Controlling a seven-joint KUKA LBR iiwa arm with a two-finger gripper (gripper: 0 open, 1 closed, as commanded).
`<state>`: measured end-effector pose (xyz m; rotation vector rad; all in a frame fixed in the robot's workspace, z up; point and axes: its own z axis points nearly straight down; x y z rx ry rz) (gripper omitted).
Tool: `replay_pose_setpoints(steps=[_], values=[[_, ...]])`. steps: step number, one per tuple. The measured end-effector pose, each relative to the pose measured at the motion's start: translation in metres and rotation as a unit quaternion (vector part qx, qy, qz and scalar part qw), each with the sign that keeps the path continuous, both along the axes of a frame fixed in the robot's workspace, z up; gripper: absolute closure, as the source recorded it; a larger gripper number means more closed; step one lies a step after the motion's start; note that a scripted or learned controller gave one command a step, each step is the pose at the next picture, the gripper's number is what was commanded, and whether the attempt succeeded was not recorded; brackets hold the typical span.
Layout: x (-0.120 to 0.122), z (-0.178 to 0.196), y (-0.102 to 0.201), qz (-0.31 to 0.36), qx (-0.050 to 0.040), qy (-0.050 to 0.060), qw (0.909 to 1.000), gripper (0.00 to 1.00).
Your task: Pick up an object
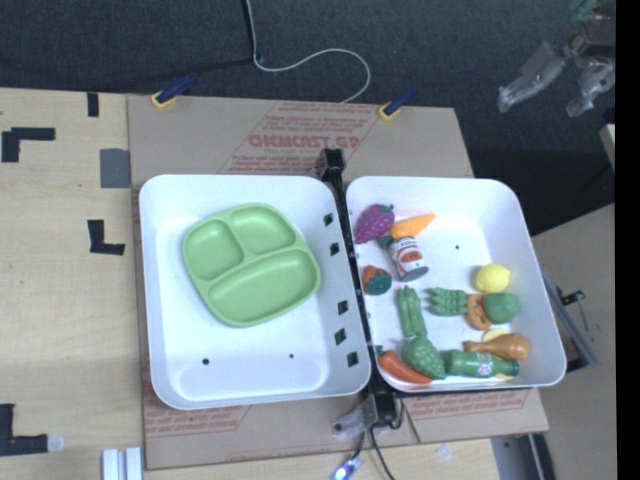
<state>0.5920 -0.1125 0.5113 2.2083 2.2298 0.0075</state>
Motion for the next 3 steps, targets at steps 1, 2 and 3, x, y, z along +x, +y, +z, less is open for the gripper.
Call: replay_pose_setpoints(steps=[1,2,3], values=[[-0.034,0.026,0.093,0.001,0.0005,0.001,1.0,0.0],[-0.109,0.024,0.184,0.002,0.0004,0.004,1.0,0.0],[-0.106,0.033,0.179,-0.003,-0.0011,0.004,1.0,1.0]])
